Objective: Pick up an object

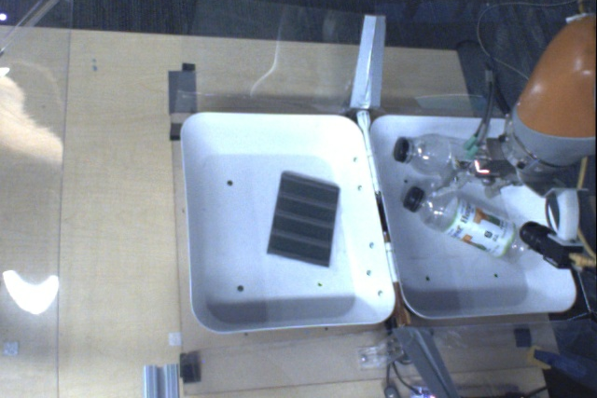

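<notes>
Two clear plastic bottles with black caps lie in the right bin (420, 294). The upper bottle (431, 151) lies near the bin's far wall with its cap to the left. The lower bottle (464, 221) carries a white label and lies at a slant, also with its cap to the left. My gripper (478, 166) hangs over the right bin, just right of the upper bottle and above the lower one's body. A dark ribbed rectangular block (304, 218) lies flat in the middle of the left bin (210, 228).
The two white bins stand side by side, divided by a narrow ridge (381, 210). A metal bar (367, 61) stands behind that ridge. The arm's orange band (564, 79) rises over the right bin's far right corner.
</notes>
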